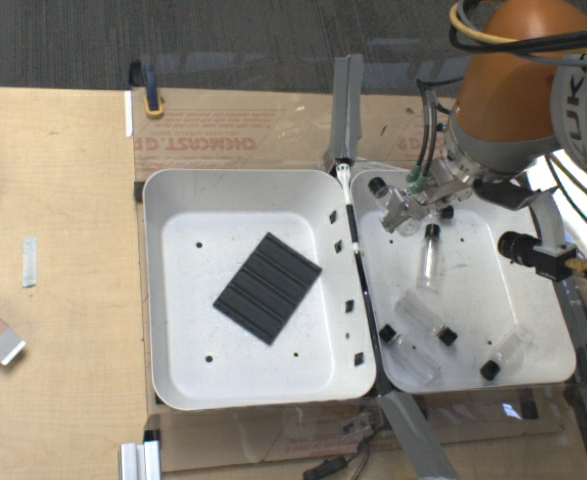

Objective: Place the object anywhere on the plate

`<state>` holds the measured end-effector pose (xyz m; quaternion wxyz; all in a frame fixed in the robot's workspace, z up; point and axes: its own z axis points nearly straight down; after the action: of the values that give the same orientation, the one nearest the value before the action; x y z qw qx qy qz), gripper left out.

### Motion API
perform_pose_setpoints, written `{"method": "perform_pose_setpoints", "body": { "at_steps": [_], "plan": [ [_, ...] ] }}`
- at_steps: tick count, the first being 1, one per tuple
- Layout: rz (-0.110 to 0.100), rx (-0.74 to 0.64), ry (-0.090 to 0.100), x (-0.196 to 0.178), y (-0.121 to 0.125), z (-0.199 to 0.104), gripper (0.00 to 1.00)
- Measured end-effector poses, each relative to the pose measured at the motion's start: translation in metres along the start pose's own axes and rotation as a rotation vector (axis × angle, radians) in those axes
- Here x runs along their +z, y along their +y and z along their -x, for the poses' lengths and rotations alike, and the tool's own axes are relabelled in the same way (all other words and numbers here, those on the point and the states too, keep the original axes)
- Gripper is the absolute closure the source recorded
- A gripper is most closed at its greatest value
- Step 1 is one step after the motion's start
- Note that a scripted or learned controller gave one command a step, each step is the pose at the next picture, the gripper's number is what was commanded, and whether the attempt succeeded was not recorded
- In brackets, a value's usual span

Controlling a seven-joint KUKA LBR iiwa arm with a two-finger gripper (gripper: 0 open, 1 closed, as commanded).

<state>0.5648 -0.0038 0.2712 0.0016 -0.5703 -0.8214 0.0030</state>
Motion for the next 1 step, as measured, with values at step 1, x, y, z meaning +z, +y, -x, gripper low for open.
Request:
{"method": "perform_pose_setpoints", "body": {
  "at_steps": [1],
  "plan": [
    [-0.001, 0.003, -0.001, -0.0079, -0.0002, 0.0017, 1.00]
  ]
}}
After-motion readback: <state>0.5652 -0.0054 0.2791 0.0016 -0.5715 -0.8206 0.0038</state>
